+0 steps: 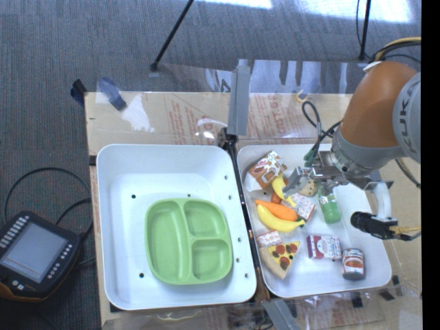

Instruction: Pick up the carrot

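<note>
Left bin [113,184]: a green three-compartment plate [187,240] is seen lying flat in it, toward 5 o'clock of the bin floor.
Right bin [375,267]: toy food items are seen crowded toward its 9 o'clock side.
Near row: a pizza slice [281,255] is noted at 7 o'clock of the right bin, a small red-and-white packet [323,247] near it at 3 o'clock, and a small can [353,263] lying toward 5 o'clock of the bin.
Banana [276,218]: placed just beyond the pizza slice, touching the carrot.
Carrot [276,209]: orange, lying along the far edge of the banana, at about 9 o'clock of the right bin; partly overlapped by a small checked packet [303,205] at its 3 o'clock end.
Green bottle [330,207]: seen just beside the checked packet, at its 3 o'clock.
End effector [307,177]: positioned above the items at 1 o'clock of the carrot; whether it is apart or together cannot be told.
Far corner: a brown snack box [267,169] is noted at 11 o'clock of the right bin.
Table [172,119]: brown surface, carrying both bins.
</note>
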`<act>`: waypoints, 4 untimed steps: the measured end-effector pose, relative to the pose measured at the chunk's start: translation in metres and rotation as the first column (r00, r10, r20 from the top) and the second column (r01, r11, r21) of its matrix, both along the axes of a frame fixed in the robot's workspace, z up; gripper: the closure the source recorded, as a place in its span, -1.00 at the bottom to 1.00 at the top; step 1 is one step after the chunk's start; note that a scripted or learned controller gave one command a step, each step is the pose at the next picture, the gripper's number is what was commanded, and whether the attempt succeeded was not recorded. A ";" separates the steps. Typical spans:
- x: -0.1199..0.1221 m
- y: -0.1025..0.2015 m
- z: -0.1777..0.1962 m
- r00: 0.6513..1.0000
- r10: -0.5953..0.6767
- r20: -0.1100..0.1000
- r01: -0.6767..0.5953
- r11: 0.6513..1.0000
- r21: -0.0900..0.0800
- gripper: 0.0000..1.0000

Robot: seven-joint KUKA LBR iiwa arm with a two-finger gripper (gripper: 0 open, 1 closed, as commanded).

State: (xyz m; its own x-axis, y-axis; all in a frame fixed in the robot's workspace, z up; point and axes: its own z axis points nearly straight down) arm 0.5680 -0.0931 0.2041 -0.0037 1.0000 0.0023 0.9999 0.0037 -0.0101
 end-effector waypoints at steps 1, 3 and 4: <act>-0.022 0.010 -0.109 0.995 -0.096 0.010 0.096 0.995 0.001 -1.00; 0.028 -0.033 -0.116 0.994 0.109 0.011 -0.109 0.994 -0.002 -1.00; 0.039 -0.094 -0.118 0.975 0.222 0.012 -0.222 0.975 0.007 -1.00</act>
